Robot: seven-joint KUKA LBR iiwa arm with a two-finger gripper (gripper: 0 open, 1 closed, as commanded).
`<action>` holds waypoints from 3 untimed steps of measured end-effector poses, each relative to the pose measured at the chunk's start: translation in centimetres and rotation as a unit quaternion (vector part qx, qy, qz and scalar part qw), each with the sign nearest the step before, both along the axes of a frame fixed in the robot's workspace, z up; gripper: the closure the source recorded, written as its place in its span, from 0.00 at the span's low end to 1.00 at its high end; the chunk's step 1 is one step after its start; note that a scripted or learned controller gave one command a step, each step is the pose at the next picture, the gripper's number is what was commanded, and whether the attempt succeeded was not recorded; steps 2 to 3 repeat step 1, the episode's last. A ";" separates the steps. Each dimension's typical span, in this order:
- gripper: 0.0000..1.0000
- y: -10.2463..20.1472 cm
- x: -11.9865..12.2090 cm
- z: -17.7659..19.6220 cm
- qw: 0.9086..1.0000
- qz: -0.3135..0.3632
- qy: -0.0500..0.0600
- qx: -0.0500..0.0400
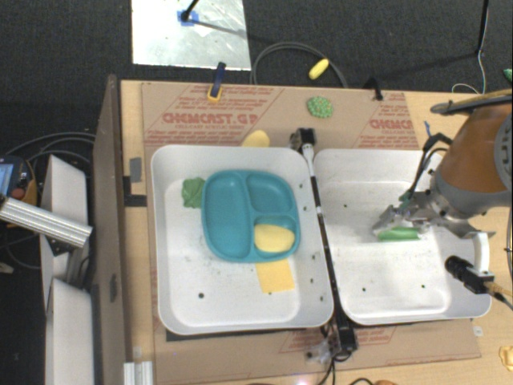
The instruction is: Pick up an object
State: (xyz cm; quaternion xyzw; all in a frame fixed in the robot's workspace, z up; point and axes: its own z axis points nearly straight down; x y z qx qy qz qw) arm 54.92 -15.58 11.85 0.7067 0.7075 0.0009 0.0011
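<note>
Yellow square [276, 277] lies below the blue plate [236, 215]. Far right of the plate, the end effector [401, 219] touches a green thing [398, 233]; I cannot tell its grip. It might slip away.

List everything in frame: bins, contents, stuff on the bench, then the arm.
bins: 2, white, side by side on the bench
divided plate: 1, teal, left bin
yellow lump: 1, yellow, in the plate's lower right compartment
flat square: 1, yellow, left bin, below the plate
leafy piece: 1, green, left bin, at the plate's left edge
green object: 1, green, right bin, at the gripper's tip
round disc: 1, green, on the cardboard behind the bins
rounded piece: 1, yellow, behind the left bin's far rim
gripper: 1, grey, over the right bin
arm: 1, grey with orange band, right side
</note>
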 end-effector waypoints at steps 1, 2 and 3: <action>1.00 8.1 1.2 6.9 1.000 0.004 -0.001 0.001; 1.00 8.1 1.2 6.9 1.000 0.004 -0.001 0.001; 1.00 8.1 1.2 6.9 1.000 0.004 -0.001 0.001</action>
